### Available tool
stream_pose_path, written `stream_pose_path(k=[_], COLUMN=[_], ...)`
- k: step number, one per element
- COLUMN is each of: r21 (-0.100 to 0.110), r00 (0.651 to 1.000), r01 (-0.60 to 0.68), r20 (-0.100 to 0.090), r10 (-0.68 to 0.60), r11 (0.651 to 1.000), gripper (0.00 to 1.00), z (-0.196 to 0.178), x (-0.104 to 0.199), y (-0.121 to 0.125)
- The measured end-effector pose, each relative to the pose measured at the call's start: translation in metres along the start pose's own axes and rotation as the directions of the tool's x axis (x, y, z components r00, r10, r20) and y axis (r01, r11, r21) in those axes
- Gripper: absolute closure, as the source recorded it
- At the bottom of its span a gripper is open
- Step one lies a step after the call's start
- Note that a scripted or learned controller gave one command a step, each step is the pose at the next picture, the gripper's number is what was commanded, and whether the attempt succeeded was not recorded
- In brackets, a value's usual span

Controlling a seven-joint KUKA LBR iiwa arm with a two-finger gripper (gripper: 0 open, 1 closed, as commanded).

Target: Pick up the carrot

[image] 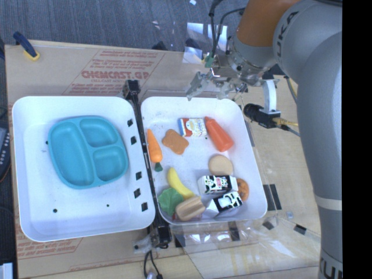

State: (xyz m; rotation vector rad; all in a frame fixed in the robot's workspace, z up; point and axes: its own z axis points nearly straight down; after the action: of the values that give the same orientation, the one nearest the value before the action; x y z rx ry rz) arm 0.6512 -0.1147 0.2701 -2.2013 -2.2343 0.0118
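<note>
While pincer (216,85) hangs wide, nothing held, carrot (154,147) lies slim, orange, green-stemmed, along bin wall.

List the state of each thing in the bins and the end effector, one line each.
Carrot: lying flat by the right bin's left wall, untouched.
Banana: lying flat, beside the green toy.
Milk cartons: two, tipped on their sides.
Blue tray: flat in the left bin, nothing in it.
End effector: raised over the right bin's far rim, holding nothing.
</note>
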Motion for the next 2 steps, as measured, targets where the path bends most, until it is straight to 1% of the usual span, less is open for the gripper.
stream_pose_path(k=[1, 2], r21=[0.008, 0.004], r00=[0.998, 0.992], r01=[0.055, 0.128], r20=[-0.001, -0.002], r10=[-0.055, -0.128], r11=[0.998, 0.992], gripper=[0.0, 0.0], z=[0.068, 0.08], x=[0.095, 0.083], y=[-0.037, -0.061])
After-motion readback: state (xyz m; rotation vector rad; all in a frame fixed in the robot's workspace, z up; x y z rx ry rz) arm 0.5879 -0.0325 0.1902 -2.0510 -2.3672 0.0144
